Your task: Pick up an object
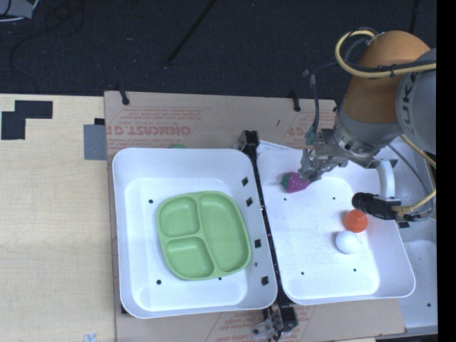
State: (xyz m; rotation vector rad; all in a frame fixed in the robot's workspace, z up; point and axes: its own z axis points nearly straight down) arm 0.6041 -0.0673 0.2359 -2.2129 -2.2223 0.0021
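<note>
Reaching down into the far left part of the right bin (385, 280), my fingers (311, 171) hang just above a small purple toy (294, 183); how far open they are I cannot tell. An orange ball (355, 220) and white ball (348, 242) sit touching, nearer right. A green plate (203, 234) fills the left bin (135, 262) on the worktop (50, 219).

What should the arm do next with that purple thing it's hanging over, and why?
Probably lower a little and close on the purple object. The gripper sits right at its upper right edge in the right bin, with the orange ball and white ball well apart.
</note>
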